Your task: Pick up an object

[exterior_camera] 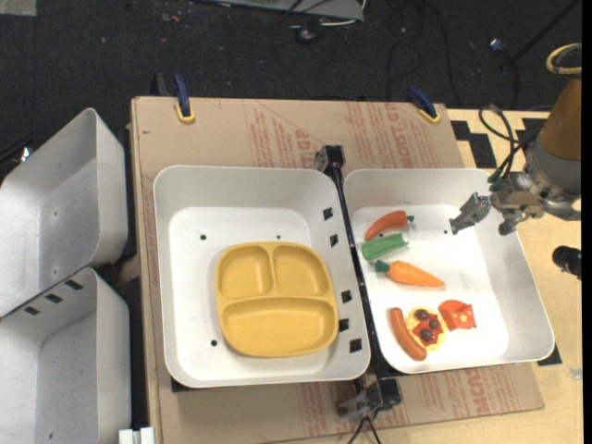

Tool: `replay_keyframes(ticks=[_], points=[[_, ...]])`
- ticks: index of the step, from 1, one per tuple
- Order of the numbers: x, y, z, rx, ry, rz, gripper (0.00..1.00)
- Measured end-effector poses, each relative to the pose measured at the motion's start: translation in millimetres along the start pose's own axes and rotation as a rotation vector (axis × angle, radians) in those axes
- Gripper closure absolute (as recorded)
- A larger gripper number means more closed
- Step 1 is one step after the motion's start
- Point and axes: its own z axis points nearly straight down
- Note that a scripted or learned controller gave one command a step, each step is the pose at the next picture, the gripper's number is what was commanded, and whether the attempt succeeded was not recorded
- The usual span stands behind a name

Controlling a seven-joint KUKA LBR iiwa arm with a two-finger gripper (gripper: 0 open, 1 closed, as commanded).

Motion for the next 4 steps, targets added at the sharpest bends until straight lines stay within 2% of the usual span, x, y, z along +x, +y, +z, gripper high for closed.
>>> replay_keyframes(ticks=[1,2,3,4], points=[[0,3,-7,-0.012,-0.003,-0.003,0.0],[7,11,43,-0.009,-0.002,-0.006,0.0],[-2,11,91,-0.01,-0.003,-0.001,0.0],[-1,12,108,-0.012,-0.003,-0.002,0.0]])
